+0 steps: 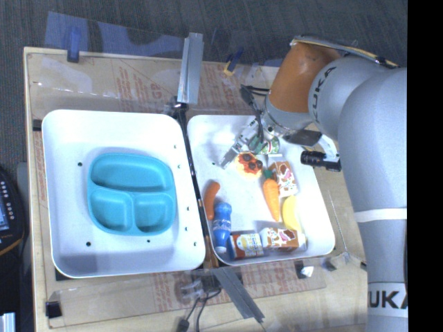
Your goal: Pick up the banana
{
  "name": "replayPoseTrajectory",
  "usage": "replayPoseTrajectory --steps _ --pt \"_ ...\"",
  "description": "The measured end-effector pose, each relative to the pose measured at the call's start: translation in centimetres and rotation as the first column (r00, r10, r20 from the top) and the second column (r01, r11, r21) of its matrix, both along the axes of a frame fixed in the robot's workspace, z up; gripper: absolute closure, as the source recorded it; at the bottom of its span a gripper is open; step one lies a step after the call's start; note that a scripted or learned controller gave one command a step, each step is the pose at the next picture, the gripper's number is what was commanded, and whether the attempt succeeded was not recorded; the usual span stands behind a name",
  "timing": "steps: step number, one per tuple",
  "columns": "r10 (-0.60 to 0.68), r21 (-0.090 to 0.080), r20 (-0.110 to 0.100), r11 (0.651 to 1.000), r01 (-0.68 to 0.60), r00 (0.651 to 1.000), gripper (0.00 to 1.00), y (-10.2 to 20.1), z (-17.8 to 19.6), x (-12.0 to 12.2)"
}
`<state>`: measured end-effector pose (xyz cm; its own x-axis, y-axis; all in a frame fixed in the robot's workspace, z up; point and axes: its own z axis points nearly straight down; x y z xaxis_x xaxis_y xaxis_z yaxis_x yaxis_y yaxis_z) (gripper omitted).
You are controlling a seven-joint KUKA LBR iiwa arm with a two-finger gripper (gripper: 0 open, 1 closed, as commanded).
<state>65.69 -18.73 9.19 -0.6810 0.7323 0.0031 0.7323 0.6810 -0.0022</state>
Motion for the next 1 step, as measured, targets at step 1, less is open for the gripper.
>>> replayPoseTrajectory --steps 1 --pt "0.005 -0.002 0.002 1.0 -0.005 1.0 1.0 -0.01 1.09 0.09"
